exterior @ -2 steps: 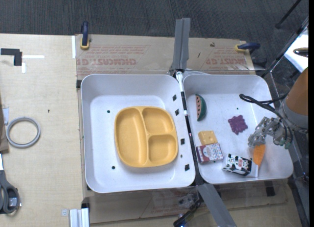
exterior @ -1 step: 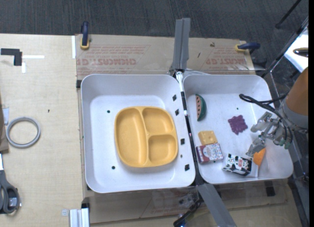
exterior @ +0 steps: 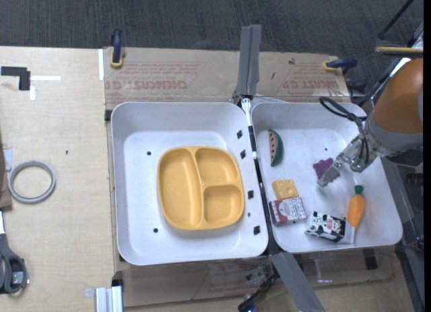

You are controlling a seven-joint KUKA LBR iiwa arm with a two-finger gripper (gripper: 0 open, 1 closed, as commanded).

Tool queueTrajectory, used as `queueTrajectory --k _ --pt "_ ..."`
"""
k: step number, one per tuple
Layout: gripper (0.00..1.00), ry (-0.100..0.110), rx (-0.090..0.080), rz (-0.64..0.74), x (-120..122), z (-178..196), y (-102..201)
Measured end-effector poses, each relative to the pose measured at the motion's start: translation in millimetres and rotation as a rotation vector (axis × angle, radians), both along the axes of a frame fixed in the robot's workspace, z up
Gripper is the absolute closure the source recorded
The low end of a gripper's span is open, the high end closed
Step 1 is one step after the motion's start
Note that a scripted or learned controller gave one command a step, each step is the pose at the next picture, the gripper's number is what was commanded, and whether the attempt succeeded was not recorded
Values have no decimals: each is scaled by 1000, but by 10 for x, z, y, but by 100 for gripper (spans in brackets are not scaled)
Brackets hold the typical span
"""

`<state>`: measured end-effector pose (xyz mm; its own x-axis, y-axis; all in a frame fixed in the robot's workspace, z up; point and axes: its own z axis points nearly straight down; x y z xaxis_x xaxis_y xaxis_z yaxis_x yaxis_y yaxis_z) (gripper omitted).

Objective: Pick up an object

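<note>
As seen from above, locate the gripper low in the right bin, at the end of the grey arm reaching in from the right. Note its tip just beside, and apparently touching, the purple piece near the middle of that bin. Treat the gripper's opening as undetermined: cannot tell whether apart, together, or clamped on anything. Record no object as held.

Find the remaining objects in the same bin as follows:
- watermelon slice, near the left wall, well apart from the gripper;
- yellow square, below the slice;
- small red carton, touching the lower edge of the yellow square;
- black-and-white packet, near the front wall;
- carrot, upright in the view, just right of the packet and below the gripper.

Find the yellow divided plate in the middle of the left bin. Note a roll of tape on the bench, well left of both bins.
</note>
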<state>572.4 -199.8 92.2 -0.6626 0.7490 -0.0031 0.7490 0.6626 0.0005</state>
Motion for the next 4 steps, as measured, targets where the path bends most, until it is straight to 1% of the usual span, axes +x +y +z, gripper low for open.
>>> queueTrajectory --k 1,2,3,4 --pt "100 -3 -3 3 13 101 2" --pt "0 -2 -3 3 13 100 5" --pt "0 3 2 -290 -451 -10 -120" --pt "0 3 3 -298 -948 -9 -218"
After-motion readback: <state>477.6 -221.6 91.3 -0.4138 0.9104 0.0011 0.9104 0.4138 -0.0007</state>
